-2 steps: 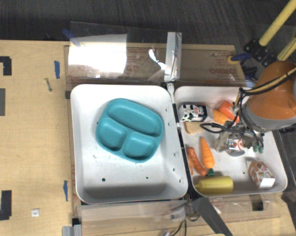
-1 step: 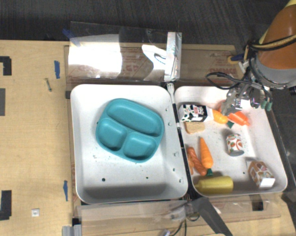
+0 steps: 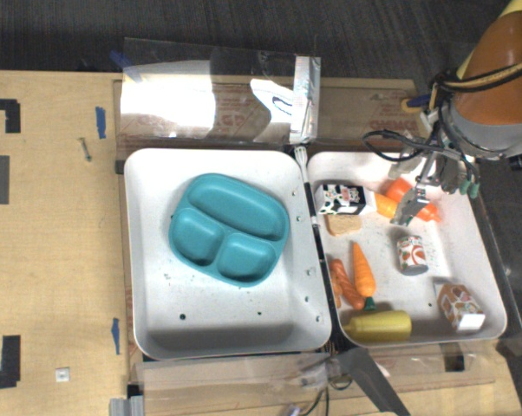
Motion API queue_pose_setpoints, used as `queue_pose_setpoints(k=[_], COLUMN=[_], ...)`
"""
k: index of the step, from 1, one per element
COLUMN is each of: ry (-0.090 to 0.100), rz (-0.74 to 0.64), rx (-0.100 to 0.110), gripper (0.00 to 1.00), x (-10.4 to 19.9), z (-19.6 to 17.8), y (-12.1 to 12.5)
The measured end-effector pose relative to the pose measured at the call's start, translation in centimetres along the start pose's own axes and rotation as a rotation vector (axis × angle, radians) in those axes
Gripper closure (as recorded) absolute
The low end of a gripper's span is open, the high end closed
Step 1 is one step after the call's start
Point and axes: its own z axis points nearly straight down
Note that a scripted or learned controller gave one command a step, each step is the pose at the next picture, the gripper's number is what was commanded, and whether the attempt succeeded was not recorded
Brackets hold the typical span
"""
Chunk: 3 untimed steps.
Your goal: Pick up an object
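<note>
A grey robot arm with an orange band [image 3: 495,50] reaches in from the right over the far side of the right-hand shallow white bin [image 3: 491,271], its two-finger gripper [image 3: 408,204] lowered just beside a small orange plastic piece [image 3: 394,197] near the bin's far wall; whether the tool is spread or closed cannot be told. The bin also holds a black-and-white cow-patterned block [image 3: 342,198], a tan bread-like wedge [image 3: 342,224], an orange toy carrot [image 3: 362,269], a reddish sausage-like piece [image 3: 342,282], a yellow toy corn cob [image 3: 379,324], a small white-and-red can [image 3: 412,254] and a brown-and-white patterned cube [image 3: 459,305] (near right corner). A teal three-compartment plastic plate [image 3: 229,227] lies in the left-hand white bin [image 3: 148,319].
</note>
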Motion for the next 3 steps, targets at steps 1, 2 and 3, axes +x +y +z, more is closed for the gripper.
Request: queue_pose_setpoints(k=[1,2,3], ry=[0.006,-0.003,-0.004], rz=[-0.025,-0.3,-0.316], rx=[0.0,0.0,-0.001], gripper=[0.0,0.0,0.0], x=[6.7,-0.5,3.8], z=[11.0,10.8,11.8], y=[-2.7,-0.6,-1.5])
